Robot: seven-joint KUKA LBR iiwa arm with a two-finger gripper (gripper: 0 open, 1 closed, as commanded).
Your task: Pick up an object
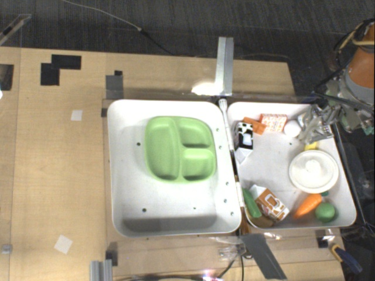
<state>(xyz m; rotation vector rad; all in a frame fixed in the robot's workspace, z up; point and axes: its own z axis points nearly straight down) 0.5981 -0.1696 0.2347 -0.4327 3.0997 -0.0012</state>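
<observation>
My gripper (317, 123) hangs over the far right corner of the right bin (266, 163), on the grey arm with its orange band (362, 69). Just below the gripper lies a small yellow piece (310, 146), and a white round lid (291, 129) lies to its left. The bin also holds a white bowl (313, 170), an orange carrot (307, 205), a green ball (325, 211), a brown box (273, 206), a green pickle shape (252, 204), a black-and-white item (244, 136) and an orange-and-white packet (272, 123).
The left bin (126, 209) holds a green divided plate (179, 148) near its middle. A metal post (225, 69) stands behind the divider between the bins. Cables lie at the front edge below the bins.
</observation>
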